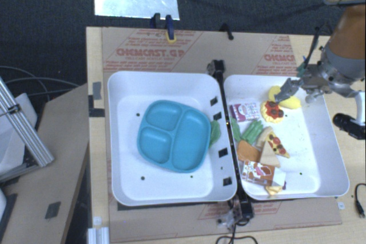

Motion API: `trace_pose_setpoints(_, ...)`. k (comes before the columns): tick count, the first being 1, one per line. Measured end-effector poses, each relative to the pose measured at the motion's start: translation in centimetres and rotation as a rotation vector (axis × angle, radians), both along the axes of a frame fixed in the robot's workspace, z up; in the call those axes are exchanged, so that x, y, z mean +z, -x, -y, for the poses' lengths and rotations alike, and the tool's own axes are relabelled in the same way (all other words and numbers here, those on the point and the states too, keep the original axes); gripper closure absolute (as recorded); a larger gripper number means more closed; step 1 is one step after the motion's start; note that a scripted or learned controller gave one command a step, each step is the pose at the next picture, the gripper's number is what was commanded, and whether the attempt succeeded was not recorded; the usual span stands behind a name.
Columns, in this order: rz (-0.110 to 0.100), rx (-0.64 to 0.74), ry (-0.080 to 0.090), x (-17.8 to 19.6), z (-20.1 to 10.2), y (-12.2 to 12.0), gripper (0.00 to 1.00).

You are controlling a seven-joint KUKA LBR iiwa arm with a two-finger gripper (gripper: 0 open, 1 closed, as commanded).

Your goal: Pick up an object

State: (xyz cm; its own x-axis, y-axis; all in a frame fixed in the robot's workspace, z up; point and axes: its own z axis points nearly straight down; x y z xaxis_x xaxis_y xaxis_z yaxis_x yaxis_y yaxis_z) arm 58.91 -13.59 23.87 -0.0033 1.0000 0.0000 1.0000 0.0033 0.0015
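Yellow toy (290, 102) with red round piece (274, 112) beside it: upper part of right bin (326, 146), nearest candidates for pick. Claw (284, 93) reaches in from right, tip right at yellow toy's left end, just above red piece. Finger spread: cannot tell. Nothing seen held. Other toy food heaped lower-left, well apart from claw.

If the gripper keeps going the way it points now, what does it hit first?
The gripper points down-left into the right white bin. First in line looks like the round red toy with a yellow rim, right beside the yellow lemon-shaped toy. Depth is unclear from this one slanted view.
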Motion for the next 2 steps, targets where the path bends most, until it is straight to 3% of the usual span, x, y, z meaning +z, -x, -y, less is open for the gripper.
trace_pose_setpoints(1, -0.005, -0.002, -0.001, -15.8, 0.8, -1.2, 0.00)
trace_pose_setpoints(2, -0.038, -0.004, -0.010, -15.8, 1.6, -6.3, 0.00)
